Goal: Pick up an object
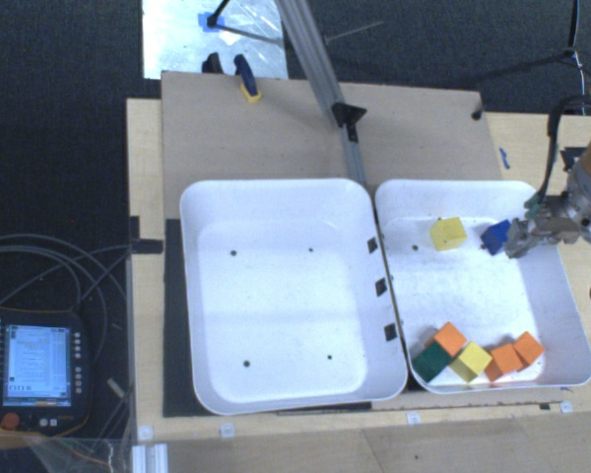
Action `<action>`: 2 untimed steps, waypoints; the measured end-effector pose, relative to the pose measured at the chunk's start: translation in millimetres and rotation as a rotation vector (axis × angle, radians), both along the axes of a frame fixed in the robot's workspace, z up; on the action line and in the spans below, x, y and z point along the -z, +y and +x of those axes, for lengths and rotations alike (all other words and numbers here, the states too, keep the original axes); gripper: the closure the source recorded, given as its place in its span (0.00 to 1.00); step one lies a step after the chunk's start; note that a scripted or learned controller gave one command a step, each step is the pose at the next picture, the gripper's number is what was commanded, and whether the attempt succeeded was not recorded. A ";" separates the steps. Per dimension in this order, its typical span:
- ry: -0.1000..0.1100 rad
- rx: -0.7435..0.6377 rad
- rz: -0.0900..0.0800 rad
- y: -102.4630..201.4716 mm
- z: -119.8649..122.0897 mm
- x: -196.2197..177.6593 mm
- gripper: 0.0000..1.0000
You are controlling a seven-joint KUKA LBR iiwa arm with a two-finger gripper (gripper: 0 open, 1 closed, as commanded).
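Note:
The right bin (557, 294) holds several small blocks. A yellow block (448, 233) lies near its far wall, with a blue block (493, 236) just to the right of it. My gripper (521, 236) reaches in over the bin's right rim, low down, and its tip is right against the blue block's right side. Whether the block is gripped or only touched is not visible. Along the near wall sit an orange block (450, 338), a green block (431, 362), a yellow block (470, 362) and two more orange blocks (515, 354).
The left bin (192, 264) stands beside the right one, sharing a middle rim with black clips (382, 286). A grey pole (320, 62) slants down to the bins' far edge. A teach pendant (32, 368) with cables lies at the lower left.

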State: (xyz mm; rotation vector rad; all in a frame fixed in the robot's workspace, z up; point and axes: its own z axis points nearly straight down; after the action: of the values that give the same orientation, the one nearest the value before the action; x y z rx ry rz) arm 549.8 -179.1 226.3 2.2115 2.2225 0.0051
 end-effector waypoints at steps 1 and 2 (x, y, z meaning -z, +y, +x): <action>0.004 0.000 0.000 -0.4 0.8 6.3 1.00; 0.003 -0.005 0.003 42.3 11.6 -2.0 1.00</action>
State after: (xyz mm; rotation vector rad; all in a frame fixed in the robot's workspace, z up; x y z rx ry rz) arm 561.4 -136.8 228.3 2.2088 2.2311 0.0047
